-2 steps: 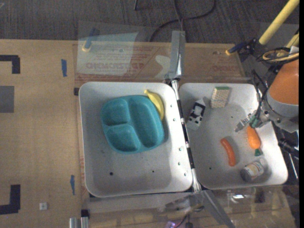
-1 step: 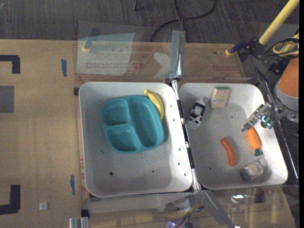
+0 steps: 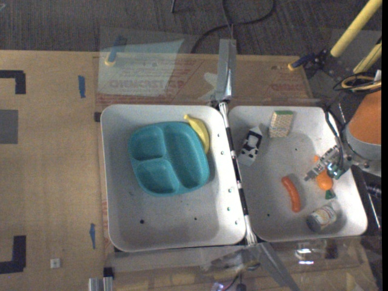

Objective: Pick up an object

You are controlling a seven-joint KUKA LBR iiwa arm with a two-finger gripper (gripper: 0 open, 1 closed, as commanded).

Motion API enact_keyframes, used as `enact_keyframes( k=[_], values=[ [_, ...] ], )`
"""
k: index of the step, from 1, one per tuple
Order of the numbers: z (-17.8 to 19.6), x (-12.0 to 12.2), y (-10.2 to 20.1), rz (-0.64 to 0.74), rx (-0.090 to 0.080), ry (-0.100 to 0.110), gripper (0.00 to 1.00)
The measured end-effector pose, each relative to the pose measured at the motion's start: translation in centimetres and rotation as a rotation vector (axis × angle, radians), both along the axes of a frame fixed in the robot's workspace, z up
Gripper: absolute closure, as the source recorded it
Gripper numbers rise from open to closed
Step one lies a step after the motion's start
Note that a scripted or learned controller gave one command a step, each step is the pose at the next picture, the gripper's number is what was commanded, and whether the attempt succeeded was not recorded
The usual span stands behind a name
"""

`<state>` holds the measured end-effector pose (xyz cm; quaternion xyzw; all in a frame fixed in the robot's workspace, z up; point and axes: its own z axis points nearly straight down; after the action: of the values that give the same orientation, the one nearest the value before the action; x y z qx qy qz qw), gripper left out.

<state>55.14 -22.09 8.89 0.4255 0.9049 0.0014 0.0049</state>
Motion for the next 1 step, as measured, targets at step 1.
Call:
enact_keyframes(
  k=[1],
  values=[
    [8.50,11.13,-0.08,-0.375,0.002,0.004,1.00]
  ],
)
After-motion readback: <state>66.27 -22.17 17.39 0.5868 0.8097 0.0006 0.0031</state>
